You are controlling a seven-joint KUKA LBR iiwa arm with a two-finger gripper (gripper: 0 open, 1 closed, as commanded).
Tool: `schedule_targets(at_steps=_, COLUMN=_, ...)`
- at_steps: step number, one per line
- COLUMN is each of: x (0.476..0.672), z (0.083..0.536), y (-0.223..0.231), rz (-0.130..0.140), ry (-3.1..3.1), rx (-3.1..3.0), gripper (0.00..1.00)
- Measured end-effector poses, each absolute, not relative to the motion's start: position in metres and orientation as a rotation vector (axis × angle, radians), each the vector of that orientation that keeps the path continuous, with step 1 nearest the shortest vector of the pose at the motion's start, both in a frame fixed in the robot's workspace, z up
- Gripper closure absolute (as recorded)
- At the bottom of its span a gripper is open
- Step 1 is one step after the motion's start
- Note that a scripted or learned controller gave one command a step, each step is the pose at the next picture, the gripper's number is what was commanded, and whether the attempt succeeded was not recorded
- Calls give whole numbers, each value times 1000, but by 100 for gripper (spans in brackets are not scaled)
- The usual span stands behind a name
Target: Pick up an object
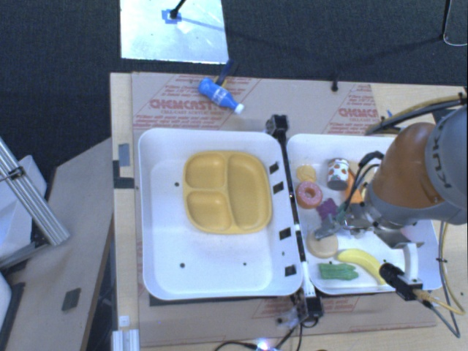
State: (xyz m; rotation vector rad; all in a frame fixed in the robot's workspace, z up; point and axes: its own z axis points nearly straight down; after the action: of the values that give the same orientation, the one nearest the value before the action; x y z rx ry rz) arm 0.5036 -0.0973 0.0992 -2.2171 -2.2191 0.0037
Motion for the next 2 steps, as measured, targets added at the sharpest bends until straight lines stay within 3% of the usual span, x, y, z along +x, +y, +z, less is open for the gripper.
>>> schedule_targets(at_steps=1, x=506, z=87, y=-96, rz=-6, ry=-2223, rx=-2219, gripper=0)
schedule_targets(at_steps=2, x=508, z=99, y=-96, rz=-13, ry=-2227, rx=-2221, gripper=100)
